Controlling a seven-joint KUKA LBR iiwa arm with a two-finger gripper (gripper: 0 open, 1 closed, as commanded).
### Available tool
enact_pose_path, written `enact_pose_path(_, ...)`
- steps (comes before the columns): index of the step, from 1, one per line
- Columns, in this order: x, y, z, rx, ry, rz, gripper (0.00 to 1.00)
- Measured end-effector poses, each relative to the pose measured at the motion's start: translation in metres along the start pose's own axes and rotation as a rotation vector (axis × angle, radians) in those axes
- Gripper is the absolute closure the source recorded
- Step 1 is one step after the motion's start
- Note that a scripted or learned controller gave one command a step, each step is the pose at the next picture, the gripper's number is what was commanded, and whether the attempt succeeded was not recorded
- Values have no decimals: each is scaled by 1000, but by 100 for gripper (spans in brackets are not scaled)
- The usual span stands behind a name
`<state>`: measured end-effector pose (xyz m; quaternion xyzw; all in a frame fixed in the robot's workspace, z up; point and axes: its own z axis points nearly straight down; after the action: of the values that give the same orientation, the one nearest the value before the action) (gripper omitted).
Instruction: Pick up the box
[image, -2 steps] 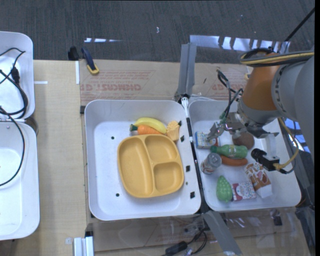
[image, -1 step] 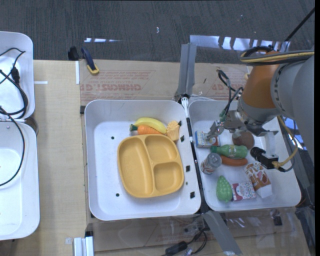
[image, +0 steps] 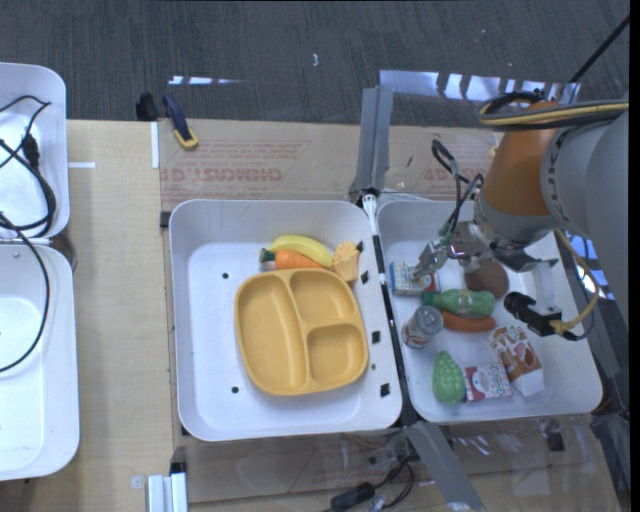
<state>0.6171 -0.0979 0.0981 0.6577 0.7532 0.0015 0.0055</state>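
The gripper (image: 432, 262) hangs over the right bin (image: 585, 392) near its left wall (jaws unclear, one cannot tell). The box (image: 517, 358) lies toward the right edge, well apart from it.

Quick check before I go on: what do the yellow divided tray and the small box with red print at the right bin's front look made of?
The yellow divided tray looks like moulded plastic, smooth with soft sheen. The small box with red print looks like printed cardboard, flat-faced and matte, though that's less certain.
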Motion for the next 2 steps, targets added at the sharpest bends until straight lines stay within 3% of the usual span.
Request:
enact_pose_path(1, 3, -7, 1, 3, 6, 387, 0)
enact_pose_path(2, 0, -28, 0, -1, 4, 400, 0)
